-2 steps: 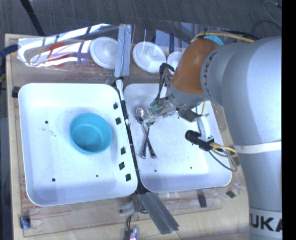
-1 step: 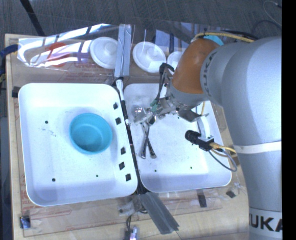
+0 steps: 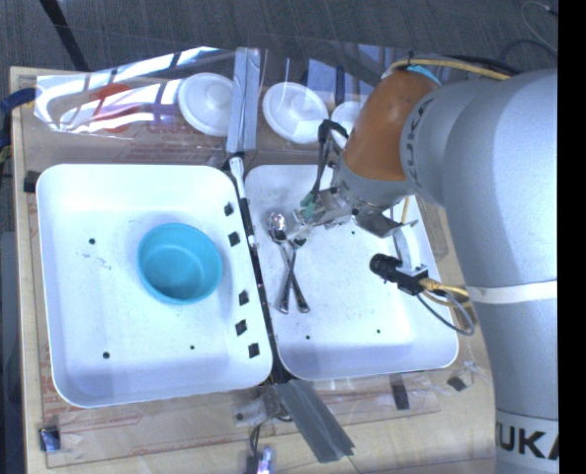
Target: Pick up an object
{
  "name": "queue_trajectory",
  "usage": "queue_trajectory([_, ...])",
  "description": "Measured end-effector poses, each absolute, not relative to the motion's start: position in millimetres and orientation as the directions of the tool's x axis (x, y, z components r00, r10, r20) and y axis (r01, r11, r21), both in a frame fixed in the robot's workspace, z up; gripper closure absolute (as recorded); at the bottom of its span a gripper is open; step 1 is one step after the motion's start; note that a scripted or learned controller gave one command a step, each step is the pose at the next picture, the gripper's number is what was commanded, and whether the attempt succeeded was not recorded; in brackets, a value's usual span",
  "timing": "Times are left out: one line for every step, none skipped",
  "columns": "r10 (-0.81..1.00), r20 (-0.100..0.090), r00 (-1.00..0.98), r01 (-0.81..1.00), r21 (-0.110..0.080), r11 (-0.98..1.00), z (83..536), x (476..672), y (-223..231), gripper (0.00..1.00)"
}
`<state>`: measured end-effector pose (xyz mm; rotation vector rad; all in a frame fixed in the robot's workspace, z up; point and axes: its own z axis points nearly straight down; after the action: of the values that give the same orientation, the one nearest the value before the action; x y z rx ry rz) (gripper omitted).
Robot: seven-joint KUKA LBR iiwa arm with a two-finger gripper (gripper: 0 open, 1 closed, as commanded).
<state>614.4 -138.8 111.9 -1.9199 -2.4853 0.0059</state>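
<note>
A: Claw state?
B: My claw (image 3: 307,212) — can't tell. Spoons (image 3: 289,265) just below-left, near the right bin's (image 3: 372,349) left wall. Open floor below. Blue bowl (image 3: 180,262) far left.

two shallow white bins sit side by side: the left bin (image 3: 65,363) holds one blue bowl (image 3: 180,262), and the right bin (image 3: 372,349) beside it holds two metal spoons (image 3: 289,265), lying crossed.

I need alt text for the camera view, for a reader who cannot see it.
A grey arm's tool hangs over two crossed metal spoons in the right white bin. A blue bowl sits in the left white bin.
</note>
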Motion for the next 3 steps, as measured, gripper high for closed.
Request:
queue_trajectory([0.967, -0.002, -0.253, 0.967, -0.004, 0.253, 112.0, 614.5, -138.6, 0.0])
queue_trajectory([0.988, -0.003, -0.152, 0.988, 0.003, 0.152, 92.6, 626.4, -131.7, 0.0])
queue_trajectory([0.988, -0.006, -0.156, 0.988, 0.007, 0.156, 103.0, 627.2, -131.8, 1.0])
